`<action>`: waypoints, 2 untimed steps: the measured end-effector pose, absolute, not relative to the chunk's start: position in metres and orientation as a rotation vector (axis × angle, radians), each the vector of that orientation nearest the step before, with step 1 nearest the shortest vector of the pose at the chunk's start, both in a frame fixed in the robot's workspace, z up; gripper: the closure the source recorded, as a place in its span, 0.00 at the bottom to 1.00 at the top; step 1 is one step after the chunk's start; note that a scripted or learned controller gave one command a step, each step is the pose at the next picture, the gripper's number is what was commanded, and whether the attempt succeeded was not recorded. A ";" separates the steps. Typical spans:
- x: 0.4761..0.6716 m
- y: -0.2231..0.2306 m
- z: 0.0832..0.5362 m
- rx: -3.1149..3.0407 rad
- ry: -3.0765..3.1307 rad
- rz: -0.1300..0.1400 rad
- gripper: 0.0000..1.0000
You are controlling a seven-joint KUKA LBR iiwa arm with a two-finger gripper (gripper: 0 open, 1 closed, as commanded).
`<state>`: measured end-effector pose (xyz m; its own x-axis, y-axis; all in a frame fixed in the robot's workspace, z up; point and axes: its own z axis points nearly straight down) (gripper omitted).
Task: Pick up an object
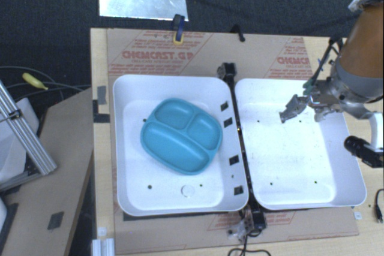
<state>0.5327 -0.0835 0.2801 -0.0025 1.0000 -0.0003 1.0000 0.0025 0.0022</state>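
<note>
A blue divided plate (181,135) lies flat in the middle of the left white bin (129,99). My gripper (291,110) hangs over the upper middle of the right white bin (345,189), well to the right of the plate and apart from it. The grey arm with its orange band (365,39) reaches in from the right edge. I see nothing held at the gripper's tip. A small pale disc (188,190) rests on the left bin's floor, in front of the plate.
The two bins meet at a black hinged divider (235,141). They sit on a cardboard sheet (162,54) on the bench. A black fitting (363,150) sticks in over the right bin's right rim. A metal frame (21,135) stands at the far left.
</note>
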 end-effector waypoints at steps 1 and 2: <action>0.513 -0.100 0.109 2.231 2.228 -0.013 0.00; 0.518 -0.100 0.129 2.218 2.221 0.004 1.00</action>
